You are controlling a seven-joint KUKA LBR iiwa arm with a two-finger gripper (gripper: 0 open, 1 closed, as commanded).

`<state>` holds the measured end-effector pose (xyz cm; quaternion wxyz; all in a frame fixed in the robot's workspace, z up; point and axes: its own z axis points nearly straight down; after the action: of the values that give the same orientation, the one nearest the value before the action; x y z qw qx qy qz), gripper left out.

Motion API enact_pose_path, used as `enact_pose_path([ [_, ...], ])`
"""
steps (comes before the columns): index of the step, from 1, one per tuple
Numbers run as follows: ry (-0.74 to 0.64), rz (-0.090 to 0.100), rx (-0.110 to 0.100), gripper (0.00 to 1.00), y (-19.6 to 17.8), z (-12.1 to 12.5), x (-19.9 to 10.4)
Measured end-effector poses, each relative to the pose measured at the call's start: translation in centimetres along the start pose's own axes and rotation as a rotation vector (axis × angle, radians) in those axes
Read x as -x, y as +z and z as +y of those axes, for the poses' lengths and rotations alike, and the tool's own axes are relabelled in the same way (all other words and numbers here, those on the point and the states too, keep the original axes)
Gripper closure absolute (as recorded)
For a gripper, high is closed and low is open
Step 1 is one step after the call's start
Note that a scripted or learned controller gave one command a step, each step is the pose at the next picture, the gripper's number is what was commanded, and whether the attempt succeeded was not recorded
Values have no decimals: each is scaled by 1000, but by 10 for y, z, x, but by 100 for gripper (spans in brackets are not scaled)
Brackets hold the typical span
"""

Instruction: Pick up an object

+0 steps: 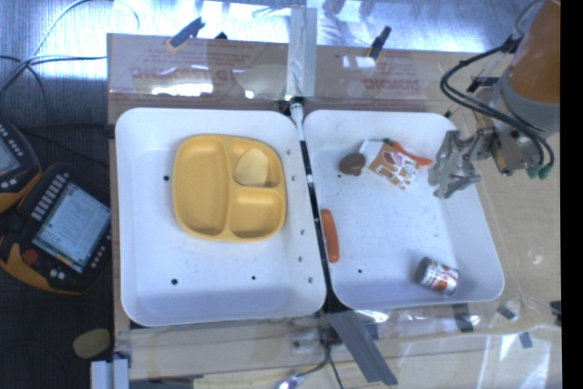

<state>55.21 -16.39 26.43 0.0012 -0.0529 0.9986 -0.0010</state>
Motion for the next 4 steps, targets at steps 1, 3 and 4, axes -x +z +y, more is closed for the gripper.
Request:
enact_pose_path([
  [1,310,-1,-1,100,-24,-37,-45],
  [3,311,-8,-5,100,-44,-38,-42],
  [4,311,-12,-6,100,-54,-38,-41],
])
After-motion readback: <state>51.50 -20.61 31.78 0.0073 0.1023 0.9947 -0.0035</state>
